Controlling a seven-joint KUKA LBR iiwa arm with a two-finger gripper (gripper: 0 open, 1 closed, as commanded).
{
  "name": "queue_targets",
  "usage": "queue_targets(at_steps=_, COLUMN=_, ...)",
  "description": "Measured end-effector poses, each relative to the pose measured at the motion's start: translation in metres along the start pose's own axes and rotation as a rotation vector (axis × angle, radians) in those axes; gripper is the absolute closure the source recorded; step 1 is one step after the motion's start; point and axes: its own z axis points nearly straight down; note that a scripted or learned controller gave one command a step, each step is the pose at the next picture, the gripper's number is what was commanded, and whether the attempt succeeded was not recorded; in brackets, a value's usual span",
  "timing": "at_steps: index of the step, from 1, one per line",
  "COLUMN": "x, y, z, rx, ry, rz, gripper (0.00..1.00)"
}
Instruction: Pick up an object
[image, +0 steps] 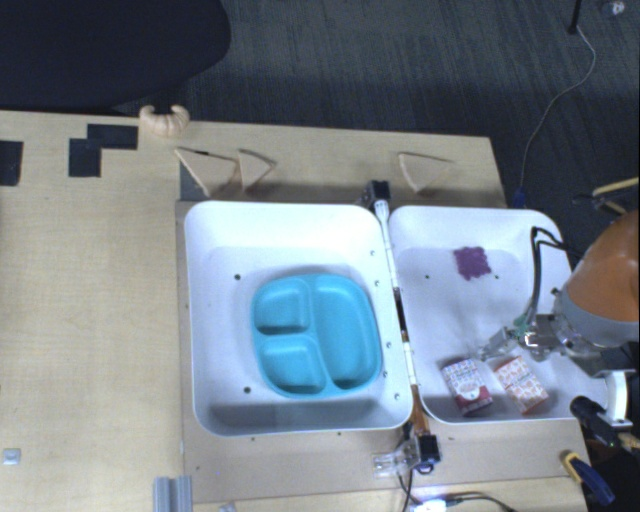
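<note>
In the right bin (440, 310) two small red-and-white boxes lie side by side near the front wall, one at the left (467, 386) and one at the right (523, 384). A small purple object (473, 262) rests near the bin's back. My gripper (512, 343) reaches in from the right, low over the bin floor, just above and between the two boxes. It sits close to the right box, and I cannot see whether it touches either. The orange-banded wrist (605, 280) hangs over the bin's right rim.
The left bin (210, 300) holds a light blue divided plate (315, 333) in its middle. A ridge (392, 290) separates the two bins. A black cable (540, 250) loops by the right bin's far corner. Wooden bench surface stretches to the left.
</note>
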Motion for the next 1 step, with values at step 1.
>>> queue_targets(at_steps=1, x=-0.0001, y=0.0025, z=-0.0116, rx=-0.007, ry=-0.002, rz=-0.001, gripper=1.0)
